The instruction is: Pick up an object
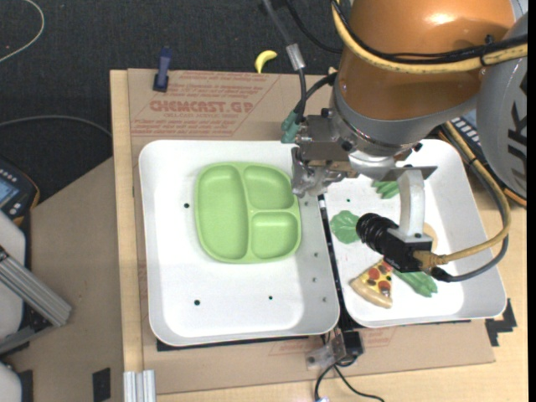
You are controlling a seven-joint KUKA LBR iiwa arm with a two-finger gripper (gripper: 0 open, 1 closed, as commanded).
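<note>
fingers [306,177] | over bin divider (aperture unclear) | touching green plate [247,213]

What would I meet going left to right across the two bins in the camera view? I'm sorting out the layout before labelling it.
Left bin's rim → green divided plate → green leaf → toy pizza slice → right bin's rim.
</note>
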